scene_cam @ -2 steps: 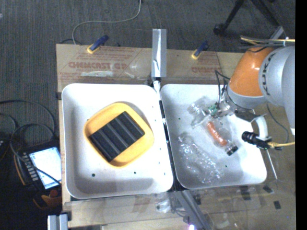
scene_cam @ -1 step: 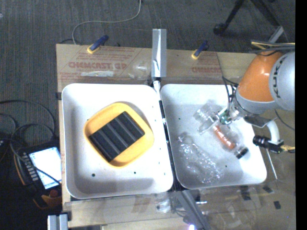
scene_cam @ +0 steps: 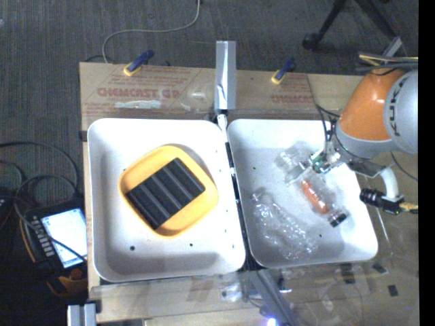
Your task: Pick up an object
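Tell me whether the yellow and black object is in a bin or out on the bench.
In: the yellow and black object lies flat inside the left bin, within its white walls.

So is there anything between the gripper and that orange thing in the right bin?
Nothing visible stands between them. The gripper sits in the right bin, just up from the orange object. Crumpled clear plastic pieces lie beside and left of the object, close enough to get snagged.

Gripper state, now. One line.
Gripper: low over the right bin, among the clear plastic items; open or closed cannot be told from this view.
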